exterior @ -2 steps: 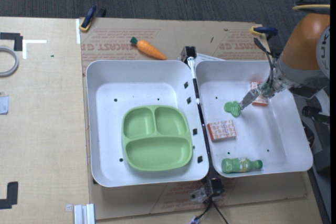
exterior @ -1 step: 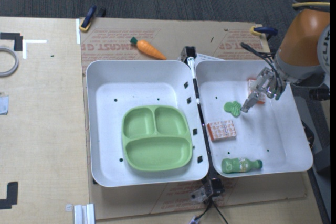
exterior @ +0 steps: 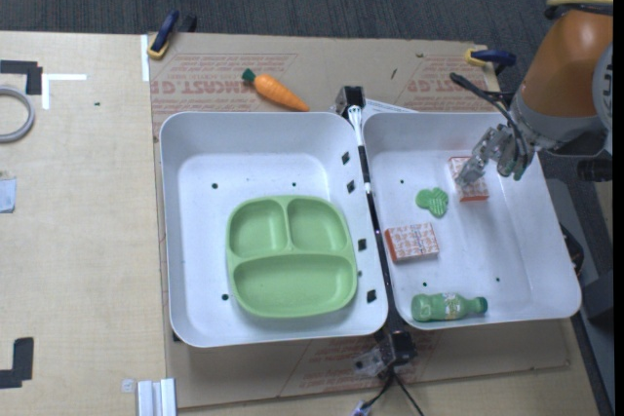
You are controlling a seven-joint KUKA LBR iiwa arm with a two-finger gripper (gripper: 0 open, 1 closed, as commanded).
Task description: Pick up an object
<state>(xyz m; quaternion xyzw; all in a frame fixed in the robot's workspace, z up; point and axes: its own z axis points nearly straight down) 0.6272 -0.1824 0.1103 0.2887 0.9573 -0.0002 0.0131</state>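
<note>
The gripper point(exterior: 480, 172) sits at the upper right of the frame, directly over a small red-and-white packet point(exterior: 470, 180) in the right bin point(exterior: 546, 278). Whether it is spread or pressed together cannot be told from this angle, and no object is visibly held.

For a sound pick, I judge the descent should be centred on the packet and square to its narrow sides, with closure delayed until the tips are level with it (it lies flat and may slide).

The right bin also holds a green toy point(exterior: 433, 201), a printed box point(exterior: 411, 242) near centre, and a green bottle point(exterior: 447, 307) lying along the lower edge. The left bin point(exterior: 195, 161) holds a green divided plate point(exterior: 291, 256). A carrot point(exterior: 276, 90) lies outside, above the bins.
</note>
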